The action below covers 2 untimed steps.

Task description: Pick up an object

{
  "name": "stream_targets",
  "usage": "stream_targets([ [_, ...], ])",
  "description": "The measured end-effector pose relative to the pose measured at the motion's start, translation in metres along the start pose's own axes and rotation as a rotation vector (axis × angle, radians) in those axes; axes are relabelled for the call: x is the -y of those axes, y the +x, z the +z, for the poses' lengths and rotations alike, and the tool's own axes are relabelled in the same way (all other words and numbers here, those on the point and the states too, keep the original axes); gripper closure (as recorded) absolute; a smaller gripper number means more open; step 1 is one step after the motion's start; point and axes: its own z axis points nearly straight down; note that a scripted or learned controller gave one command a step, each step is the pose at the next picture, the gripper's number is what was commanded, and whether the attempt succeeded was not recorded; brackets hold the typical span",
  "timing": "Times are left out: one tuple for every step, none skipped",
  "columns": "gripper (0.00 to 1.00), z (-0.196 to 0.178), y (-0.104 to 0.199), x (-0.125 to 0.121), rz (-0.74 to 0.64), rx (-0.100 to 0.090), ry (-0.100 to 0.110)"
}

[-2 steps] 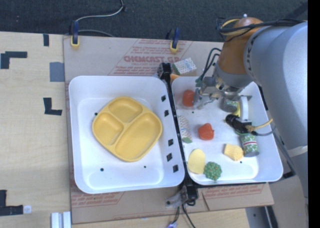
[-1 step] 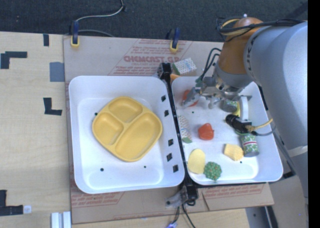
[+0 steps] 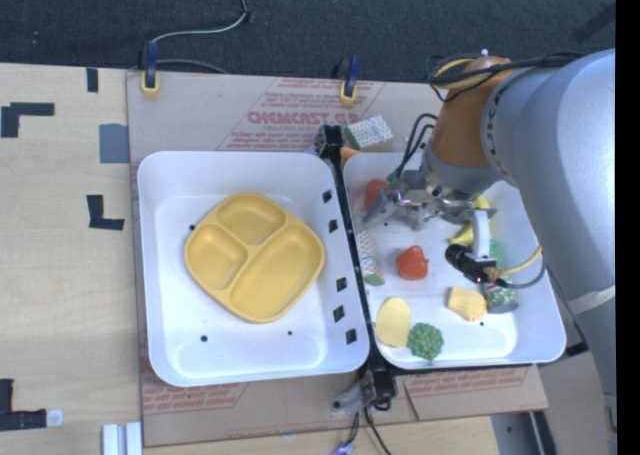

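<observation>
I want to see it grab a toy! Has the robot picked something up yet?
Not yet. Done: the arm has reached over the right bin, with its gripper low among the toys. In hand: nothing I can see. Left: grabbing and lifting one, maybe the red toy lying just below it.

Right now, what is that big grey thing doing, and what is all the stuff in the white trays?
The big grey thing is a robot arm with an orange band. A camera above the bench looks down on it. At the arm's end is a gripper, like two metal fingers, low over the right bin. I can't tell if it holds anything. That bin has toy food: a red tomato, a yellow lemon, green broccoli and a corn piece. The left bin holds a yellow divided plate.
</observation>
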Motion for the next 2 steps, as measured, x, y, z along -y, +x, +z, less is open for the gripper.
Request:
stream_targets([
  [1.0,-0.0107,0.0002,-0.0007,-0.001,0.001,-0.002],
  [0.0,-0.0107,0.0002,-0.0007,-0.001,0.0,-0.003],
])
